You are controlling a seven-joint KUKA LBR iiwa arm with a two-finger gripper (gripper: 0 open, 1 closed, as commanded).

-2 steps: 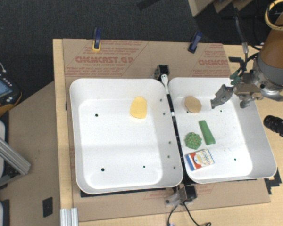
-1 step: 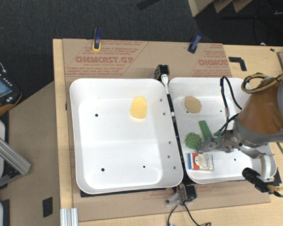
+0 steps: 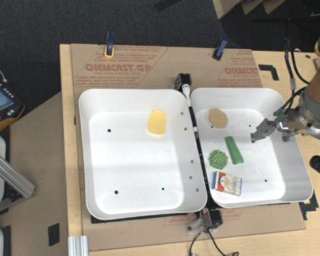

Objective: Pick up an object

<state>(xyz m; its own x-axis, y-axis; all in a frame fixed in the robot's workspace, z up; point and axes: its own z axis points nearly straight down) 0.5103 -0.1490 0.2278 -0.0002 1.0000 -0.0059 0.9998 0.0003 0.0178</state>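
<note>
Bins sit side by side on a brown cardboard-covered bench (image 3: 149,63), both shallow, white and plastic. The left bin (image 3: 96,196) holds a single pale yellow rounded block (image 3: 157,122), lying toward its upper right part, well apart from everything else. The right bin (image 3: 296,183) holds four things: a flat tan round disc (image 3: 218,118) near the upper left corner, a green rectangular bar (image 3: 234,150) lying at a slant below it, a green speckled round piece (image 3: 218,158) just beside the bar's lower left, and a small flat packet with red, white and blue print (image 3: 226,183) near the bin's front wall.

The grey two-finger gripper (image 3: 264,130) reaches in from the right and hangs over the right bin's upper right area, apart from all four things; the green bar is the nearest. Nothing sits between its fingers, and how far they are spread cannot be told from this angle.
</note>
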